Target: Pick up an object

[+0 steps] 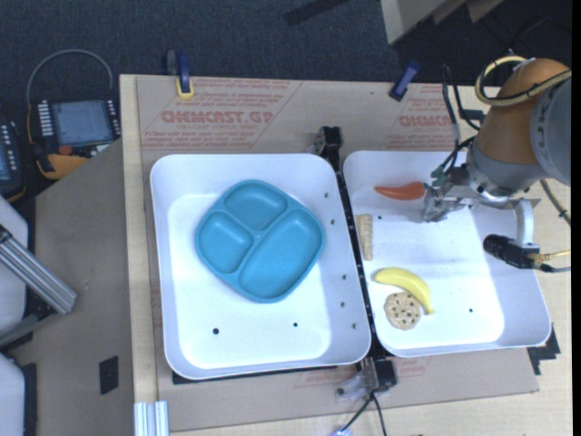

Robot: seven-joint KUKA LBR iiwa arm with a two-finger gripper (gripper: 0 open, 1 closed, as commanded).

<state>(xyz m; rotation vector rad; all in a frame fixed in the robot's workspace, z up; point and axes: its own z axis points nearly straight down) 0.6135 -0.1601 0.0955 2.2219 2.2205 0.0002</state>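
In the right bin (pixel 508 330) lie a red-orange pepper-shaped piece (pixel 399 190) at the back, a beige wafer stick (pixel 365 236) along the left wall, a yellow banana (pixel 406 286) and a round cookie (pixel 402 311) near the front. My gripper (pixel 436 203) is low over the back of this bin, just right of the red-orange piece's tip. I see nothing held in it. The grey arm with its orange band (pixel 522 107) comes in from the right.
The left bin (pixel 172 271) holds a blue divided plate (pixel 260 240) tilted in its middle. A black divider (pixel 349 243) runs between the two bins. Clamps and a small screen unit (pixel 80 121) sit beyond the bench's back left.
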